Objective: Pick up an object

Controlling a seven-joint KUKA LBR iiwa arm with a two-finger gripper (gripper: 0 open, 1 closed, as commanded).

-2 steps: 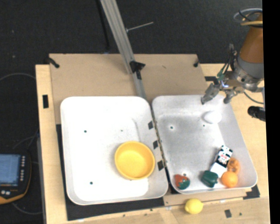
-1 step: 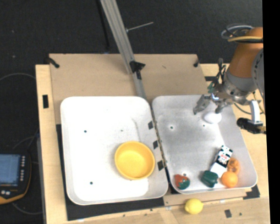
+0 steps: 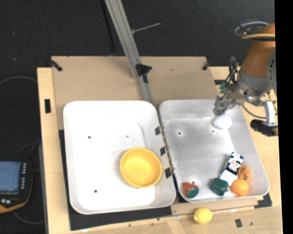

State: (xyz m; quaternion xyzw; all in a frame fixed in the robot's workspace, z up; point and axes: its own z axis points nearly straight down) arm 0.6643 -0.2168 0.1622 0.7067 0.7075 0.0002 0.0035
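Plywood bench (image 3: 102, 77), two white bins. Arm's bent in from the right, tool (image 3: 223, 106) over the right bin (image 3: 205, 145) above a white ball (image 3: 222, 121); grip, can't tell. One yellow bowl (image 3: 140, 167) left bin (image 3: 99, 139).

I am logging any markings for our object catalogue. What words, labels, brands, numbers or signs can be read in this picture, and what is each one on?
No text can be read in the camera view.
Black-and-white box in the right bin: a dark printed pattern, too small and blurred to read.
Handheld pendant left of the bench: its blue screen is lit, but nothing on it is legible.
Yellow bowl, fruit and left bin: no markings seen.
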